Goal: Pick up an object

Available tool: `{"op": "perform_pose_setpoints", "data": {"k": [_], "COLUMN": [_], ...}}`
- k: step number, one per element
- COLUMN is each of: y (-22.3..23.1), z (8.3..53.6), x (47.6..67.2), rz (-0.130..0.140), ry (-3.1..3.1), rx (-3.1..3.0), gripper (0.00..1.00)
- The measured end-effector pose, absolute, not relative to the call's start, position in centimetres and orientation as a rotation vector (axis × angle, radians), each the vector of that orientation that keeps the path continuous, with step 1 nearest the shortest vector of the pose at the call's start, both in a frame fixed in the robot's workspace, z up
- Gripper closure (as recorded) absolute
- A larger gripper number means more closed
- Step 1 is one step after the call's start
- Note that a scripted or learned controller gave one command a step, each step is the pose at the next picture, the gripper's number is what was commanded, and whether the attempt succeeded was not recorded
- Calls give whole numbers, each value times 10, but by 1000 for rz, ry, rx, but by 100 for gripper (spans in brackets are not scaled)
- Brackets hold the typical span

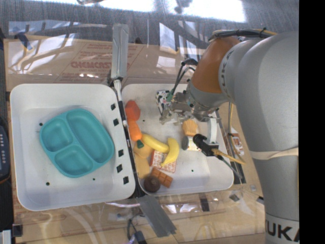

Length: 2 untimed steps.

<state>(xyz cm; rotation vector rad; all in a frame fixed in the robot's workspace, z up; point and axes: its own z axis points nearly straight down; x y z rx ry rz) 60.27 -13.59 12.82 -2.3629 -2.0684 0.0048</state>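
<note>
Camera view: the arm comes in from the right and bends over the right bin point(216, 179), its orange band high and the wrist turned down toward the bin's upper middle. The gripper point(169, 110) hangs low over bare white floor; whether it is open or closed I cannot tell, and nothing visibly sits in it. The nearest candidate is a small tan-orange block point(190, 127), just beside the gripper toward the view's lower right and partly tucked under the wrist. Two bananas point(155, 143) lie a little further off toward the lower left, their long axes slanting down to the right and up to the right. A carrot point(135, 131) rests against the dividing wall. The left bin point(30, 100) holds a teal divided plate point(76, 141), well apart.
</note>
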Motion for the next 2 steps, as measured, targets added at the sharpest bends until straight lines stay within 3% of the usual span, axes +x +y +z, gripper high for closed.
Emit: {"op": "perform_pose_setpoints", "data": {"k": [1,2], "y": [-141,-90], "z": [107,185], "x": [626,646], "rz": [91,55], "ry": [-2124,-2074], "rx": [-2236,-2317], "gripper": [100,100]}}
